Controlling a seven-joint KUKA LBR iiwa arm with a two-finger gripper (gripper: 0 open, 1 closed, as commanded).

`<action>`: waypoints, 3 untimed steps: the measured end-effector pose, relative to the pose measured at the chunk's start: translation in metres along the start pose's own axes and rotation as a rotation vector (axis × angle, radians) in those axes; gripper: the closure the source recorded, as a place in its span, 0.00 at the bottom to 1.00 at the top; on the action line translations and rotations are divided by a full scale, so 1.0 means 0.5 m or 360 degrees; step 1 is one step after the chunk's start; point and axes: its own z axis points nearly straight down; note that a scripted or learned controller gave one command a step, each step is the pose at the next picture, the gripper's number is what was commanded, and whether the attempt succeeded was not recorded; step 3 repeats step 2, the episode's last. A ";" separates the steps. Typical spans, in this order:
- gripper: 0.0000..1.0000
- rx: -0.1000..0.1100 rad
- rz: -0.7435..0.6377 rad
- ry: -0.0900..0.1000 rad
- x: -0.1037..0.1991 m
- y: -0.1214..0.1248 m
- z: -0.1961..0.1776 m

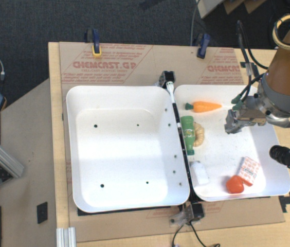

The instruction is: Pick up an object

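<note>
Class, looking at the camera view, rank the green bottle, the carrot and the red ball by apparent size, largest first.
1. green bottle
2. carrot
3. red ball

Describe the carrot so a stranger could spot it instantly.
Start at the right-hand shallow white bin. Along its far edge lies a small orange toy carrot with a green stem end pointing left. Its tapered shape separates it from the round red-orange tomato-like ball near the front.

Red "CHEMCAST GP" print, repeated, on the brown board [134, 60] under the bins.
</note>
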 end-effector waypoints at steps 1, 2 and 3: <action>1.00 -0.0003 0.0002 0.0000 0.000 0.001 -0.020; 1.00 -0.0007 0.0002 -0.0002 0.000 0.003 -0.040; 1.00 -0.0007 0.0002 -0.0002 0.000 0.003 -0.040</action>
